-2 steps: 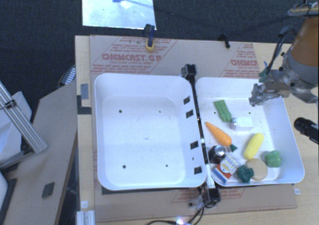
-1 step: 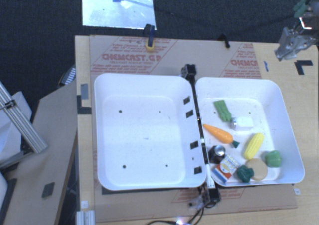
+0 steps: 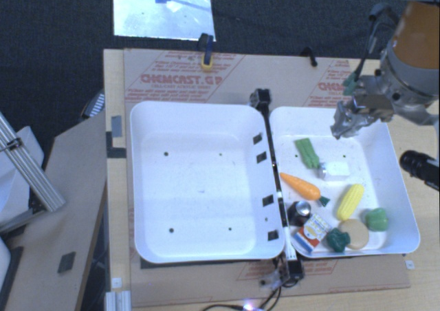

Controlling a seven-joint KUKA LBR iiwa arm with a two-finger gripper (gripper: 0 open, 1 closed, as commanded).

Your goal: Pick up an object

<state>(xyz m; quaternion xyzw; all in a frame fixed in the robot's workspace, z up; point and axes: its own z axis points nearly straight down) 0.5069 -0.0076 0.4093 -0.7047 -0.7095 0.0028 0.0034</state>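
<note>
a grey arm with an orange band reaches in from the right, its gripper (image 3: 346, 126) hanging over the far edge of the right bin (image 3: 399, 165); nothing shows between its fingers, and whether they are spread or closed cannot be told. the objects to pick from lie in the right bin: a green cucumber-like piece (image 3: 307, 152) lies lengthwise toward the middle, with a small white block (image 3: 335, 169) just beside it on the right. an orange carrot (image 3: 301, 186) lies slantwise near the bin's left wall, and a yellow corn cob (image 3: 350, 201) sits tilted to its right. along the near edge cluster a dark round can (image 3: 299, 212), a small printed carton (image 3: 313, 229), a dark green piece (image 3: 337, 239), a pale tan disc (image 3: 356, 234) and a bright green pepper-like piece (image 3: 375, 219) toward the near right corner. the left bin (image 3: 199, 179) lies alongside, touching the right one, both on a cardboard sheet (image 3: 180, 77) on the bench
</note>
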